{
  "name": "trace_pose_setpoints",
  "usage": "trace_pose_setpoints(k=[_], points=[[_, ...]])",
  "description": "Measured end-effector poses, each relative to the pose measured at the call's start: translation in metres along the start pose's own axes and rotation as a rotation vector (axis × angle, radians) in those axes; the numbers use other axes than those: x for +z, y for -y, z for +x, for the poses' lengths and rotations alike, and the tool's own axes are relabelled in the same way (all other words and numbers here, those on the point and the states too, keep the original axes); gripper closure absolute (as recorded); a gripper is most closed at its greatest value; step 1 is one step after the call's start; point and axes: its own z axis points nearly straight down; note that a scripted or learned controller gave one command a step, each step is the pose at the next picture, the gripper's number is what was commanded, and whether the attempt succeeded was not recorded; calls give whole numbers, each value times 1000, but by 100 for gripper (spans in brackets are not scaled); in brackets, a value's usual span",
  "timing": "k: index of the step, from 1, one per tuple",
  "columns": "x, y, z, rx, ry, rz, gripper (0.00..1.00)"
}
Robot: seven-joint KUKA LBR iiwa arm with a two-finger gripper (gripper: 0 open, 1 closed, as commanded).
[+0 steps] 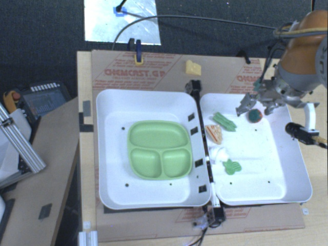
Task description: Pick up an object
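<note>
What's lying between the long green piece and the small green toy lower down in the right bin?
In the camera view, a small white object lies between the long green piece and the green toy.

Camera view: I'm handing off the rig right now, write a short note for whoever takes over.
Hand: over the back of the right bin, close to the red and green ball; whether it is open or shut cannot be told, and no hold is visible.
Right bin also holds a green pod-like piece, a tan wedge, a small white item and a green piece.
Left bin holds a green divided plate.
Done: nothing lifted.
Left: grasp one object and raise it.
</note>
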Motion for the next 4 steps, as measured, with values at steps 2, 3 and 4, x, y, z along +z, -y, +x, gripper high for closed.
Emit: trace_pose_setpoints(k=[2, 3, 4], points=[[55, -3, -2, 0, 1, -9, 0], [116, -4, -7, 0, 1, -8, 0], [135, -5, -7, 0, 1, -11, 0]])
